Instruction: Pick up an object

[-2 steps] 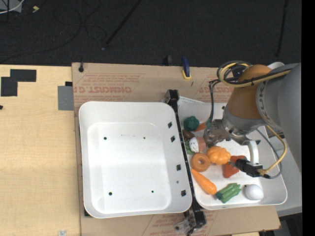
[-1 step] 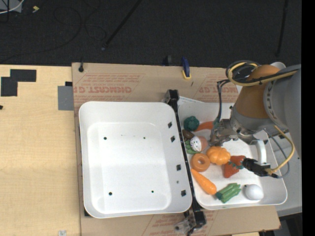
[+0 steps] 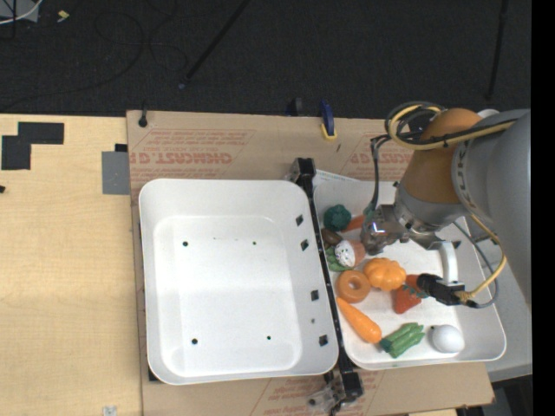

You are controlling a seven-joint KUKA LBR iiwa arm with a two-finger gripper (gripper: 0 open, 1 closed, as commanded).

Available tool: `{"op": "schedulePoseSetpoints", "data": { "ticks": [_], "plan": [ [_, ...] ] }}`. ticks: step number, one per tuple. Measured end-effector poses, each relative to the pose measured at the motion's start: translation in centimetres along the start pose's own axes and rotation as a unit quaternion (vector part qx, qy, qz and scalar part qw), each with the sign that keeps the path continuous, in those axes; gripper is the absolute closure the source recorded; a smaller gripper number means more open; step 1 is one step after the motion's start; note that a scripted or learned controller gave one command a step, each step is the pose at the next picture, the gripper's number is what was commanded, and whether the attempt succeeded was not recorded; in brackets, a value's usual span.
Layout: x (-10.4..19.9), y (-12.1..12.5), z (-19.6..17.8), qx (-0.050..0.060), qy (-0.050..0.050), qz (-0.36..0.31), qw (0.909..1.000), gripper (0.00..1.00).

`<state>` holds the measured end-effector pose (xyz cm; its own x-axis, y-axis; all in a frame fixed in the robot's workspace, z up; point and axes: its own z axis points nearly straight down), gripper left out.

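The right white bin [image 3: 486, 351] holds several toy foods. An orange pumpkin-like piece [image 3: 385, 273] lies in its middle, with an orange ring [image 3: 353, 285] to its left and a carrot [image 3: 359, 319] below that. Nearby are a red piece [image 3: 406, 300], a green pod [image 3: 401, 339] and a white egg [image 3: 447, 338]. A dark green piece [image 3: 336, 216] and a white speckled piece [image 3: 345, 253] lie by the bin's left wall. My gripper [image 3: 379, 230] hangs low over the bin's upper middle, just above the pumpkin piece and right of the dark green piece. The arm's wrist hides the bin's upper right part.
The left white bin [image 3: 165, 232] stands beside the right one, its wall meeting the black divider clamps [image 3: 305, 173]. Both bins rest on a cardboard sheet [image 3: 217, 150] on the wooden bench. A black cable [image 3: 442, 289] from the arm loops over the right bin.
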<state>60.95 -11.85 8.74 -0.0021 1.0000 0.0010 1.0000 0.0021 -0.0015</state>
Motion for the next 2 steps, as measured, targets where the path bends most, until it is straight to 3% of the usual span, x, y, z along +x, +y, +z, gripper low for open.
{"op": "schedulePoseSetpoints", "data": {
  "ticks": [1, 2],
  "plan": [
    [2.5, -0.8, -1.7, 0.001, 0.0, 0.0, 1.0, 1.0],
    [3.7, -1.1, 0.1, 0.002, 0.0, 0.0, 1.0, 1.0]
  ]
}}
